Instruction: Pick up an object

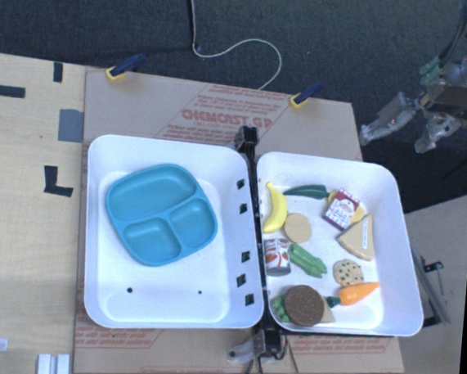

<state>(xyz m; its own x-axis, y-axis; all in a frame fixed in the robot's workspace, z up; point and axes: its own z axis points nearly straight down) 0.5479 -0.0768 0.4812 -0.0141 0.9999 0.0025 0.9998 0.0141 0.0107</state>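
The hand (406, 125) hangs at the upper right of the frame, above the dark floor and outside both bins, its two grey fingers (385, 123) spread wide with nothing between them. Its metal wrist runs off the right edge.

The right bin (402, 231), a shallow white tray with rounded corners, holds a pile of small toy foods. A curved yellow banana (275, 210) lies at its left side, with a dark green pepper (305, 191) above it and a flat tan round disc (298, 228) beside it. A red-and-white box (341, 209) and a pale wedge (360, 238) sit toward the right. Lower down are a small can (277, 256), a green pod (308, 260), a speckled cookie (347, 272), an orange carrot (358, 292) and a brown round burger (303, 305).

The left bin (107, 301) carries a glossy blue plate (161, 214) with three compartments. Both bins rest on a cardboard sheet (216, 115) on the wooden surface (16, 227).
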